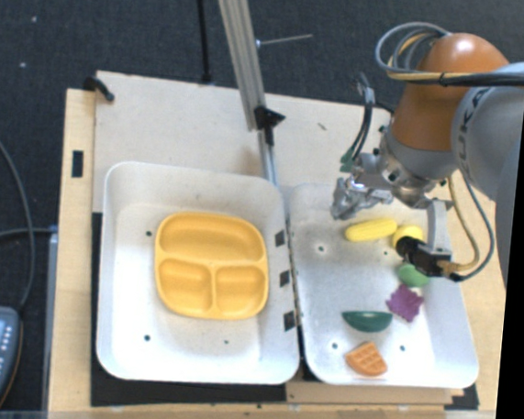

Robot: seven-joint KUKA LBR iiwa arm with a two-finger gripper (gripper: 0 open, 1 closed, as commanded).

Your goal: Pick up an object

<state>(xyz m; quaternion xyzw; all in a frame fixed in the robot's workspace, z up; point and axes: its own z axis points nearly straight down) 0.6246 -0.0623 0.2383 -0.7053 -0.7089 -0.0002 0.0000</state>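
The arm [457, 94], grey with an orange band, is reaching in from the right and hanging its gripper [350, 201] over the far left corner of the right bin [451, 356]. Whether the gripper is spread or pressed together cannot be told from this angle, and nothing is showing between its tips. Just to the right of the gripper, a yellow banana [371, 229] is lying on the bin floor, close to the tool but apart from it. Further right, a second yellow piece [409, 235] is sitting beside a black fitting on the arm's cable. Nearer the viewer from there, a green piece [412, 275] is lying just above a purple piece [405, 303]. Directly toward the viewer from the gripper, a dark green wedge [367, 320] is resting near the bin's middle, and an orange waffle [366, 359] is lying beyond it by the near rim. To the gripper's left, well apart, the left bin [120, 347] is holding a yellow tray [211, 264] with three compartments. A metal post [245, 55] is rising behind the bins, left of the tool.
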